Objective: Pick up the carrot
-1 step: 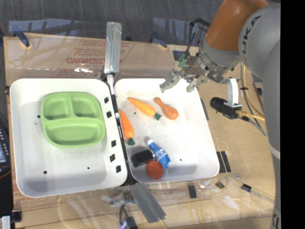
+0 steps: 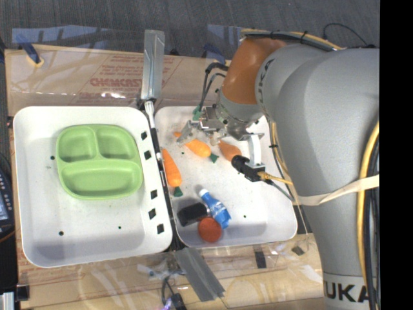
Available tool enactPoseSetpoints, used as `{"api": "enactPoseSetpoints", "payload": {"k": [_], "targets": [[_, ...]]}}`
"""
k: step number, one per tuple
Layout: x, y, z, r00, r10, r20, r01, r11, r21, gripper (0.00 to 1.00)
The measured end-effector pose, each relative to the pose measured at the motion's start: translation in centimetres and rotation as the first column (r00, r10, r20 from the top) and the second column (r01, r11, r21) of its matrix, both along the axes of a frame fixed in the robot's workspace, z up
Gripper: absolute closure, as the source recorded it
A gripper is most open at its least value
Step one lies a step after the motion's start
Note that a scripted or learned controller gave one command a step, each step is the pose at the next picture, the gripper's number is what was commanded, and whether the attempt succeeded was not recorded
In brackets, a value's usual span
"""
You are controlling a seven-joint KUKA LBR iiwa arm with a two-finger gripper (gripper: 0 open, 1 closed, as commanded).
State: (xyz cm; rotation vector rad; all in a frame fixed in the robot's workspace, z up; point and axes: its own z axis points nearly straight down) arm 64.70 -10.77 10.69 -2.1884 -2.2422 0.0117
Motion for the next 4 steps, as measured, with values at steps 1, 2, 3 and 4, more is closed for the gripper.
{"api": "enactPoseSetpoints", "payload": {"k": [1,2,3,4], "targets": [[1.0,1.0,6.1,0.97,-0.241,0.011,0.241,0.971,-0.001,0.0],[0.9,-1.0,-1.6,0.974,-0.226,0.007,0.226,0.974,0.0,0.0],[0.9,-0.9,-0.6,0.975,-0.221,0.005,0.221,0.975,0.0,1.0],[1.1,4.8,8.7,0.962,-0.272,0.012,0.272,0.962,0.001,1.0]]}}
